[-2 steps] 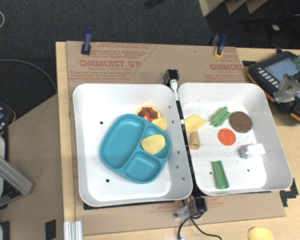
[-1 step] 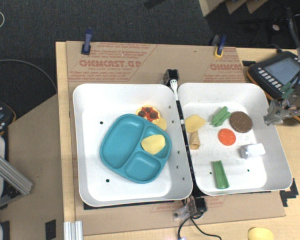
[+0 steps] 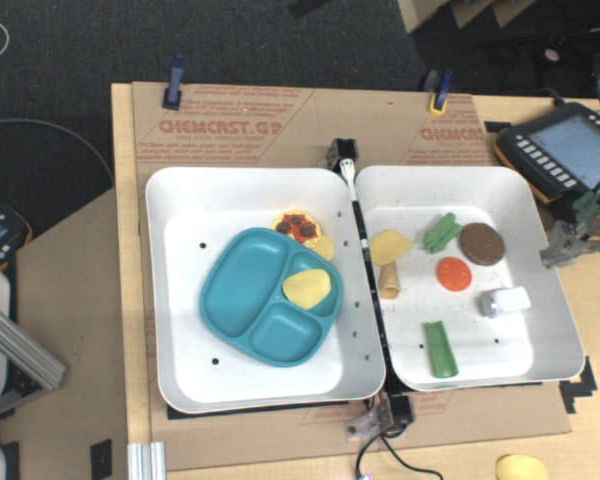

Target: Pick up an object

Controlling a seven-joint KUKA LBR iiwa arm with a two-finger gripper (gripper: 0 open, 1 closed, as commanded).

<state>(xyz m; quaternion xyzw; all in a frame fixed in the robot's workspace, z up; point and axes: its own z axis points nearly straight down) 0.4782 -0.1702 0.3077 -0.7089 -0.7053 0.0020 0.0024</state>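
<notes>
**Desk and room, overhead camera**

I see a cardboard-topped desk (image 3: 230, 128) on dark carpet (image 3: 130, 18), carrying two white bins. The left bin (image 3: 170, 298) holds a teal tray (image 3: 250, 303); at three o'clock the right bin (image 3: 540, 298) holds small toy foods (image 3: 455, 274). The end effector's state I cannot tell.

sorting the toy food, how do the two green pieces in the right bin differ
The green piece near the front is a long, straight stick, lying almost along the bin's depth. The green piece at the back is shorter and lumpier, tilted on a diagonal beside the brown disc. Both are green and lie loose in the right bin.
</notes>
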